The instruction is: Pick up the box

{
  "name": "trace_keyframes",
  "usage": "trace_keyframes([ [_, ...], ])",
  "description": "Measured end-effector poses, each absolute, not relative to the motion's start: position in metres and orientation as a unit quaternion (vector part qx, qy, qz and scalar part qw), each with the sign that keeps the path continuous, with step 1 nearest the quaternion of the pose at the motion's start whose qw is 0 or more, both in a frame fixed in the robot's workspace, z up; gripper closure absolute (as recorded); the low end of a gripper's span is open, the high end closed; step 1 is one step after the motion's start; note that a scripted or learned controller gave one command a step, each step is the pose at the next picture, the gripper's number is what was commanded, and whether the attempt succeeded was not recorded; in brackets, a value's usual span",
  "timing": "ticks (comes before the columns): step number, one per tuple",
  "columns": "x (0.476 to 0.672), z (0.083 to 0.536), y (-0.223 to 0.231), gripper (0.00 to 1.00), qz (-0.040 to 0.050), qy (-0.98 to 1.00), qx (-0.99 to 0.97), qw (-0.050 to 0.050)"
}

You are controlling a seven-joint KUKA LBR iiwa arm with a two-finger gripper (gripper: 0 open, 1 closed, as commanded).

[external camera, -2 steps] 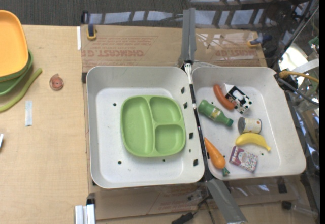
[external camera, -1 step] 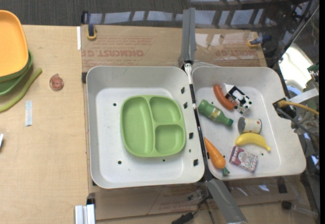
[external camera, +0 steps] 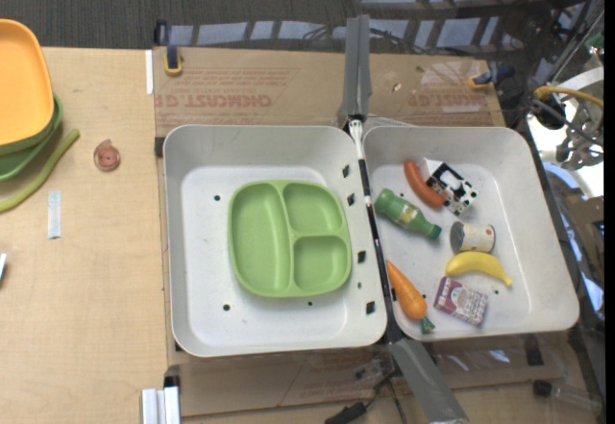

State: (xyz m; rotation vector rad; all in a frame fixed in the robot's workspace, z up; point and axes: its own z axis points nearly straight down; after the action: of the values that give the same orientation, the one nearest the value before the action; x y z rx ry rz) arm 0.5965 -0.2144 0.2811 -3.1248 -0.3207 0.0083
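The box (external camera: pixel 461 301) is a small pink and purple carton lying flat near the front of the right bin (external camera: pixel 538 172). A yellow banana (external camera: pixel 479 266) lies just behind it, almost touching. An orange carrot (external camera: pixel 407 291) lies to its left, against the bin's left wall.
The right bin also holds a green bottle (external camera: pixel 406 214), a red-orange sausage-like item (external camera: pixel 422 185), a black and white toy (external camera: pixel 452 187) and a small grey cup (external camera: pixel 474 236). A green divided plate (external camera: pixel 289 238) sits in the left bin (external camera: pixel 192 220). Yellow and green plates (external camera: pixel 21 95) stack at far left.
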Motion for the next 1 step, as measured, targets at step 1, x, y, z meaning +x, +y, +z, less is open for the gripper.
trace_keyframes([
  [1, 0.5105, 0.2372, -0.1794, 1.00, 0.0032, -0.112, -0.994, 0.001],
])
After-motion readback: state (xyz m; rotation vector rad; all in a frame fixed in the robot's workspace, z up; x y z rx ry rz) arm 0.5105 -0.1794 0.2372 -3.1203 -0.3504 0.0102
